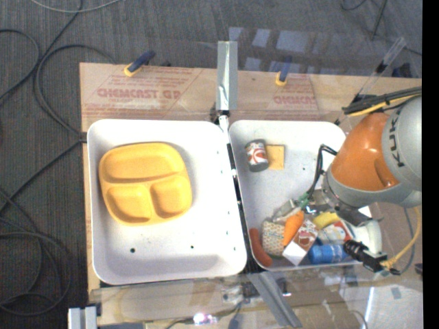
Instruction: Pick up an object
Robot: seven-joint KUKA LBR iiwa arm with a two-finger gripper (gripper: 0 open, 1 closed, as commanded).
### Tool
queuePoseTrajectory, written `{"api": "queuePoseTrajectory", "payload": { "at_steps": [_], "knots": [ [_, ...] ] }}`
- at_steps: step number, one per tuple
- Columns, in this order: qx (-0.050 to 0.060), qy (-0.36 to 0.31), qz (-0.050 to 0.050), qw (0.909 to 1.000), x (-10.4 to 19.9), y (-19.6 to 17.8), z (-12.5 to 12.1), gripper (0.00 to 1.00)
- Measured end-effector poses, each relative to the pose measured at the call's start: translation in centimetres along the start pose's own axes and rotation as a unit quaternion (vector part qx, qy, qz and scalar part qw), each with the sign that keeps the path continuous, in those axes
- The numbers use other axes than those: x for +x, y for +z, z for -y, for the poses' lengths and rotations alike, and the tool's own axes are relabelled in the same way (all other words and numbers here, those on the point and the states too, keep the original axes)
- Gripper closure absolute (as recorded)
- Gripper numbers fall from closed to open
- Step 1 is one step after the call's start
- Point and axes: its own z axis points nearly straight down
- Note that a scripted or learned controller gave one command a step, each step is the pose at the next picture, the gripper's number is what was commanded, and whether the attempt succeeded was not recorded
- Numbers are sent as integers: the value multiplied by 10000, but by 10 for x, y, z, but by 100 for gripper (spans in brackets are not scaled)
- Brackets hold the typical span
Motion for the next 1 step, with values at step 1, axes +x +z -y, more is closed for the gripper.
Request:
{"api": "queuePoseTrajectory", "payload": {
  "at_steps": [1],
  "knots": [
    [-11,-7,-9,10000,1,-10,-2,100]
  ]
}}
